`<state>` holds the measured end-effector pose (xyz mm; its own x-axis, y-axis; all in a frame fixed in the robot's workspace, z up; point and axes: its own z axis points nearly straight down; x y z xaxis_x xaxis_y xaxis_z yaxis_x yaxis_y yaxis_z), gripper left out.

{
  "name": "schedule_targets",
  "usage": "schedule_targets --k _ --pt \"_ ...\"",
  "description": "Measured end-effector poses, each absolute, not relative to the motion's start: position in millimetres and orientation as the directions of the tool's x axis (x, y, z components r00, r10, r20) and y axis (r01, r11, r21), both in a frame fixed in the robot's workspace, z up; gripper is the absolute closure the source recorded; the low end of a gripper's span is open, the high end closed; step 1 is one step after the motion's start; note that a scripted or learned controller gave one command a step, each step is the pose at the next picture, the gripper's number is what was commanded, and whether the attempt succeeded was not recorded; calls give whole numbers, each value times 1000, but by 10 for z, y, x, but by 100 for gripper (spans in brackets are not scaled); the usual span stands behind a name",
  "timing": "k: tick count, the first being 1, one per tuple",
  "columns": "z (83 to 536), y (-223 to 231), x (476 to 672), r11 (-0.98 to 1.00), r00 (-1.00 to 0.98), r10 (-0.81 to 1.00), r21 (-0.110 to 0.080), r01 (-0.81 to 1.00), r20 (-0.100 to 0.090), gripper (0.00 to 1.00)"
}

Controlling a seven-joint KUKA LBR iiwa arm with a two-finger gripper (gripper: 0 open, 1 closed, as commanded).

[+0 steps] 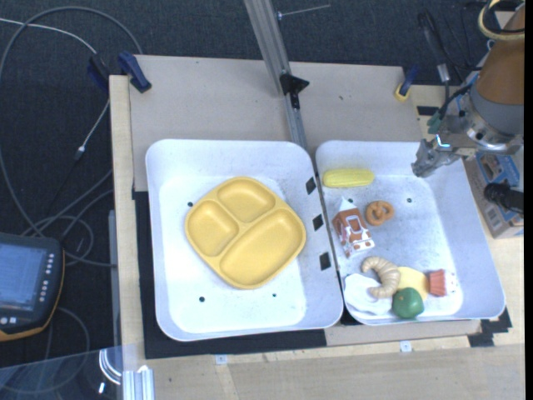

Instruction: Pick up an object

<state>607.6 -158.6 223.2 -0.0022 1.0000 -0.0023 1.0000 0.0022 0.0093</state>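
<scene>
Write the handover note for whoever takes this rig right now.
Gripper: over the right bin's far right corner, nothing between its fingers.
Right bin holds: corn cob, pretzel, small red and white toy, croissant, green ball, orange block.
Left bin holds the yellow divided plate.
Done: nothing picked up yet.
Left: lower onto an object, probably the corn cob, grip and lift.

Open floor in right bin's (466, 223) far half (toys crowd near corner), croissant (381, 275) seemingly touching lime (407, 303)
</scene>
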Motion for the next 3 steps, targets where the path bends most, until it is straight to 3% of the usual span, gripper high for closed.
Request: schedule_targets --k 1,3 --pt "2517 -1584 6088 2 -2 1000 6 1000 -1 100" --pt "2332 -637 6048 5 -5 1000 -3 1000 3 100"
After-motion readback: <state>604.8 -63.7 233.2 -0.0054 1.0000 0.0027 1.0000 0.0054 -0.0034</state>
